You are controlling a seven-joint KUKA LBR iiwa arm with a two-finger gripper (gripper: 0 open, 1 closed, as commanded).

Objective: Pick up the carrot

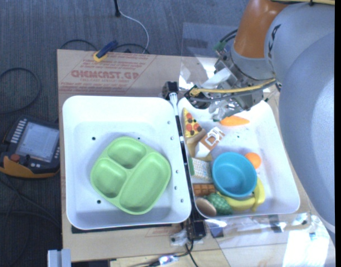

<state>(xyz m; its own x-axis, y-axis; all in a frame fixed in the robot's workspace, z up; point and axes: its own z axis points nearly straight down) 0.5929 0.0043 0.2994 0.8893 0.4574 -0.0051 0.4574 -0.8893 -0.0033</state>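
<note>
Camera view: board (106, 74) reads "CHEMCAST GP"; fingers (228, 111) above carrot (235, 120), state unclear.

Hidden and cut off

Your blue round plastic bowl (234, 174) covers part of the yellow plastic banana (253, 200); the grey arm (304, 65) runs off-frame.

Grey arm (309, 82) enters from the right, its bulk filling the upper-right corner — orange band (256, 26) sits above the wrist, angled down and leftward. Wrist carries yellow and black cabling wrapped around its base. Gripper (228, 109) hangs low at the end of the wrist — finger state not readable under the cabling and housing.
</note>
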